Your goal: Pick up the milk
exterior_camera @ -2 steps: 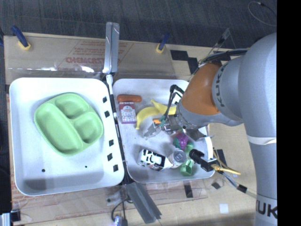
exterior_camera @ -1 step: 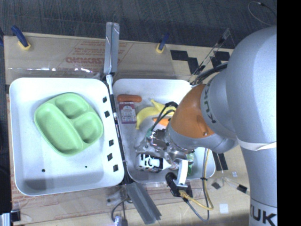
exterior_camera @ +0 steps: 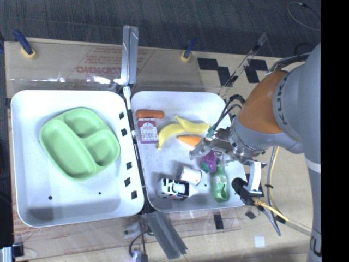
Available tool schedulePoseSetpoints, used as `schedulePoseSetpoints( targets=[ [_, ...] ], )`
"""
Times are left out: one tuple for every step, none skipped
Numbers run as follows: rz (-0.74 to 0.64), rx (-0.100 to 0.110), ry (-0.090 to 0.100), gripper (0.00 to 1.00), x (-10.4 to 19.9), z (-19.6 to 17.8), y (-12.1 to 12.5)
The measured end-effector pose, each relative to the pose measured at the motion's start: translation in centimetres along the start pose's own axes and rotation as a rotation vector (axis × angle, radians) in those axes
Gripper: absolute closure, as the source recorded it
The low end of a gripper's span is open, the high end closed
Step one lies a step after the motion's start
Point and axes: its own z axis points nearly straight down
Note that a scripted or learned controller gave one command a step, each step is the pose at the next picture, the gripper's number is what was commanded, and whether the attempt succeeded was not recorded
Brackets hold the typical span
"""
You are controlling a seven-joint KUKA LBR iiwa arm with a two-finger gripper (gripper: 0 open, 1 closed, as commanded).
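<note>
One milk carton (exterior_camera: 175,188) lies flat, long axis left-right.

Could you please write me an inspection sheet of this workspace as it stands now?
Surface: two shallow white bins; left bin holds a green divided plate; right bin holds the other items.
Job's things: milk carton, black-and-white, lying near the right bin's front edge, apart from the end effector.
Clutter: sausage, red packet, bananas, carrot, purple item, white cup, green bottle.
Grippers: end effector over the purple item.
Cables: yellow and black leads right of the bins.
Surroundings: cardboard bench top, blue clamps, dark floor.
</note>
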Motion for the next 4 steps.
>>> schedulePoseSetpoints(
  targets=[
    [0.109, 0.004, 0.001, 0.0, 2.2, -0.5, -1.9],
    [-0.073, 0.002, 0.001, 0.0, 6.3, 7.3, -4.3],
    [-0.078, 0.007, 0.0, 1.0, 6.3, 6.6, -4.3],
    [-0.352, -0.003, -0.001, 1.0, 13.7, -2.8, -6.2]
  ],
)
